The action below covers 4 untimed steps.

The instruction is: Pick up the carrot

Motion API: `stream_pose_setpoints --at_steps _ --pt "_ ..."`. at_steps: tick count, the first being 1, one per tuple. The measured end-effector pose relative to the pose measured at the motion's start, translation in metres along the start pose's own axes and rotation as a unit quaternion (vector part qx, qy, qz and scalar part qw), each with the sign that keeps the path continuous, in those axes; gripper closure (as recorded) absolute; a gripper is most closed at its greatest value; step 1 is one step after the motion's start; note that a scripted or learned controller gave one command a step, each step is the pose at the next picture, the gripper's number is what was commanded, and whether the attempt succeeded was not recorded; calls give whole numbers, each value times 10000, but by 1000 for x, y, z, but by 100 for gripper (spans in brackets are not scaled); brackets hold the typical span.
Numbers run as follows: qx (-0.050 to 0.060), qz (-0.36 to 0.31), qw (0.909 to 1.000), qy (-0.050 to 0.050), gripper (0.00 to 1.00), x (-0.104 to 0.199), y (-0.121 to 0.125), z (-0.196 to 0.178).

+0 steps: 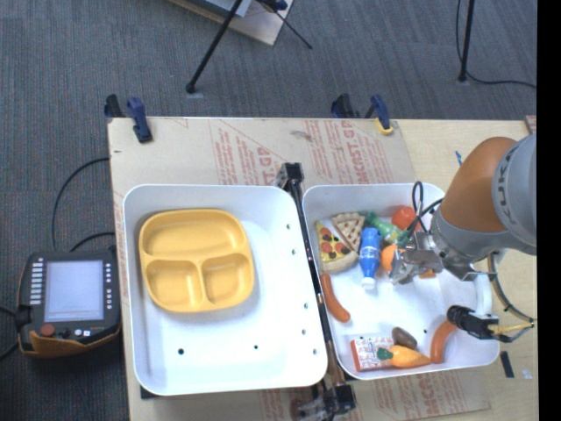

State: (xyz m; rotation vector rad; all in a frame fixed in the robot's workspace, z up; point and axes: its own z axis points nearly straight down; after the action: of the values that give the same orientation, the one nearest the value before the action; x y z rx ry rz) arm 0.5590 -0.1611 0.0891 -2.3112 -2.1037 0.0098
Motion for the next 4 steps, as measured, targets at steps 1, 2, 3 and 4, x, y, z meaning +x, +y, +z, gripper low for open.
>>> stream_pose_setpoints --at_steps 1,2,3,4 --pt "37 5 10000 18 100 0 -1 -5" --pt "75 5 10000 35 100 0 -2 -11" --pt "112 6 9999 54 100 0 -3 -16" --pt "-38 -511 9987 -31 100 49 60 5"
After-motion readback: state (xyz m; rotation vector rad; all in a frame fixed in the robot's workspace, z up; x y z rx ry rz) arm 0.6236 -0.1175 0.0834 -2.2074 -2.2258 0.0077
